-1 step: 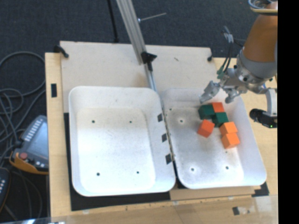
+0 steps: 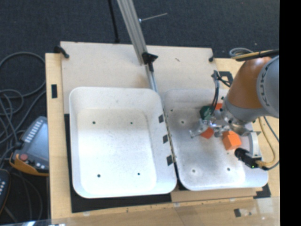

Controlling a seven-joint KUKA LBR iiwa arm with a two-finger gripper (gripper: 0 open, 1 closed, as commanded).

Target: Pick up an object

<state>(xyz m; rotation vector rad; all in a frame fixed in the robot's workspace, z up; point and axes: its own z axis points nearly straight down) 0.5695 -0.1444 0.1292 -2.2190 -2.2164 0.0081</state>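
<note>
From my seat, camera view: two white bins side by side on the worktop [image 2: 108,65]. Left bin [image 2: 117,142] – I see nothing in it but a few dark specks or holes on the floor. Right bin [image 2: 207,168] holds the objects, all bunched in its upper right part under the arm [image 2: 251,86].

Count in the right bin, as far as I can resolve:
- orange blocks: two clear ones – a small one [image 2: 207,133] right at the hand, a bigger one [image 2: 231,140] just to its right. A third orange bit [image 2: 218,106] peeks out near the green thing; can't tell if it's a separate block.
- green object [image 2: 206,111]: one, dark green, just above the hand, partly covered by cabling.

The hand [image 2: 205,128] is low over the right bin floor, metal fingers right at the small orange block. Can't tell whether the fingers are spread or pinching it – too small and cluttered – so I won't call it held.

Outside the bins: a slanted aluminium pole [image 2: 134,25] rises from the worktop between the bins, and a pendant [image 2: 33,145] lies on the floor at the left with cables.
</note>
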